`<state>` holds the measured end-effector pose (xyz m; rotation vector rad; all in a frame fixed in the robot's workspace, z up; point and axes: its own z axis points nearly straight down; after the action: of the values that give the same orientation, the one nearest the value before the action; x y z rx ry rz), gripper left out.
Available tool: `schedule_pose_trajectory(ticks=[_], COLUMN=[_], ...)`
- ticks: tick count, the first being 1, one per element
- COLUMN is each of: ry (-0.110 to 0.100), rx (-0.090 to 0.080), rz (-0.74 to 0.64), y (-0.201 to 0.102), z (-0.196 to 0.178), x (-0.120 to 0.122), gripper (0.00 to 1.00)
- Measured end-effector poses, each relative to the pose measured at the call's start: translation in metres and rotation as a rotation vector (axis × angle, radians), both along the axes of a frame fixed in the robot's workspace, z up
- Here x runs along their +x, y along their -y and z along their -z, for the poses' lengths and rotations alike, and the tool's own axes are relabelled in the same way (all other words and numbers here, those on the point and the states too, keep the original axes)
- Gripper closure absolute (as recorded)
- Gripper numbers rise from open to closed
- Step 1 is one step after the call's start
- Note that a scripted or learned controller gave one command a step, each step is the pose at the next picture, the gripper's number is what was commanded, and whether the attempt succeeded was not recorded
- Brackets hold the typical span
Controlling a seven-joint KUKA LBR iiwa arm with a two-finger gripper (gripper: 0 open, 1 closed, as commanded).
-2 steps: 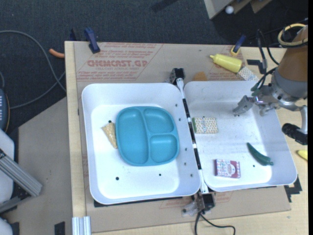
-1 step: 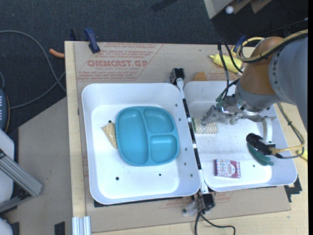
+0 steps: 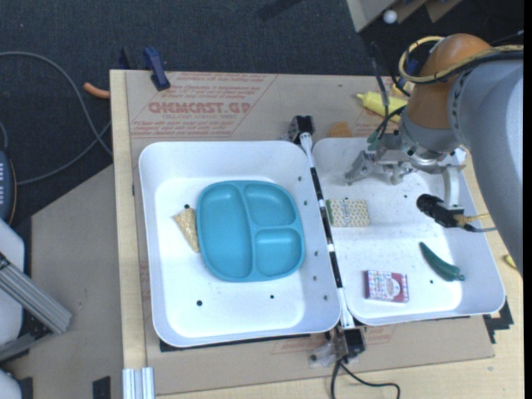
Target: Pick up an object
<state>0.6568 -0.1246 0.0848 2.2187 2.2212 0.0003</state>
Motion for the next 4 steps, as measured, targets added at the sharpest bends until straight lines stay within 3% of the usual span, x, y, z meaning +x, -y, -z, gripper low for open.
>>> schedule_pose_trajectory(ticks=[1, 2, 3, 4], ry=[-0.003, -0.002, -0.002, -0.004], rx=[0.002, 0.001, 0.001, 0.002], rz=[0.000, -0.001, -0.001, 0.002], y=[-0.030, -0.030, -0.030, -0.033], z=[0.000, -0.010, -0.010, 0.000], x=[-0.036, -0.036, -0.036, -0.046], gripper=[0.00, 1.00, 0.00, 0.00])
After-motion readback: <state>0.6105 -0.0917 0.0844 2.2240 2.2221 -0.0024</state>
